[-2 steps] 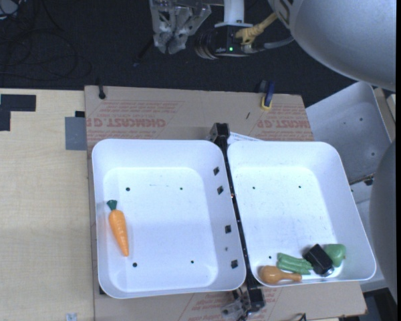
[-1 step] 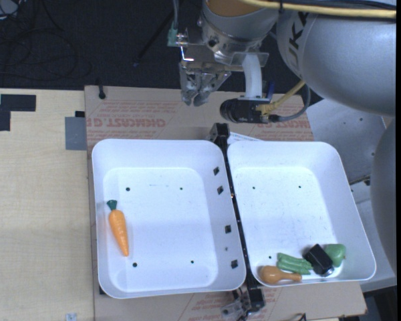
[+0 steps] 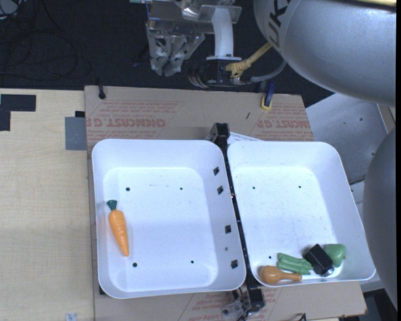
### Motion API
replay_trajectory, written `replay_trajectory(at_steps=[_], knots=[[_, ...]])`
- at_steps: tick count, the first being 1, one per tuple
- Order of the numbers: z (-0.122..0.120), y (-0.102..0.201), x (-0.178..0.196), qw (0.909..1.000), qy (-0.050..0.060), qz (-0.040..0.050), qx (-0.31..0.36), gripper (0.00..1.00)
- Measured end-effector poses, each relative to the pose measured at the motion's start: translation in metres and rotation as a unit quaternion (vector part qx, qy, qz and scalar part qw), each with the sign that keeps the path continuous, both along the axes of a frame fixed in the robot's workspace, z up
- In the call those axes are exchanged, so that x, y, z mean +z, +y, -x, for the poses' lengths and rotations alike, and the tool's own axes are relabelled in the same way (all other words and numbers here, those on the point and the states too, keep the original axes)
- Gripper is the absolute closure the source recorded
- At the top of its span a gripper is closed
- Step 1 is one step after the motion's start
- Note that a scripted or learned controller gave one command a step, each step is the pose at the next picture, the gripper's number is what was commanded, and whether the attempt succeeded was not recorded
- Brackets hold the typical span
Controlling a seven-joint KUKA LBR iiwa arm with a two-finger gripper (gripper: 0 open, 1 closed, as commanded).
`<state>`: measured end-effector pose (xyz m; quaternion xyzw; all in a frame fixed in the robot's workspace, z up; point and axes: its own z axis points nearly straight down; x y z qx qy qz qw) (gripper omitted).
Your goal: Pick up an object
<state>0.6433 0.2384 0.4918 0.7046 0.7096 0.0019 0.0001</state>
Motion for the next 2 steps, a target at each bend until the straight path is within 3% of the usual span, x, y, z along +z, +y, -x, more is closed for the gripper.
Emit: replay_trajectory(at_steps=[1,2], knots=[[0.000,0.003,-0.108,1.0000,0.008,0.0036,-0.004,1.00],[-0.001,-0.017,0.008,1.0000,-0.002,0.0003,-0.004,1.00]])
